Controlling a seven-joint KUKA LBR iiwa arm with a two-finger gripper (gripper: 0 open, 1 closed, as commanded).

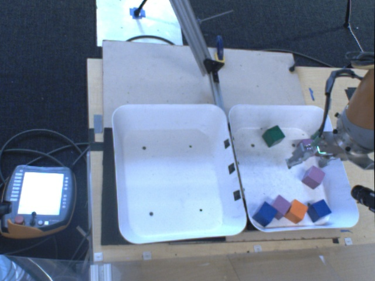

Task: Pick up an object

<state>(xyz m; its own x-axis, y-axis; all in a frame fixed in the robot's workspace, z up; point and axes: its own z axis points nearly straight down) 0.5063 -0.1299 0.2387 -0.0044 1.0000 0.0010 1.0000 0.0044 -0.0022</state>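
The grey arm reaches in from the right, its metal two-finger tool [300,154] low over the right white plastic bin [256,122]. The fingers look slightly parted with nothing visibly between them, though the blur makes this uncertain. A small purple cube [306,142] sits just beside the tool, partly hidden. A green cube [273,136] lies to its left, apart. Another purple cube [313,177] rests just below the tool. Along the near wall sit 4 cubes together: blue [265,213], purple [282,205], orange [296,211], blue [319,210]. The left white bin [176,115] adjoins on the table [158,69].
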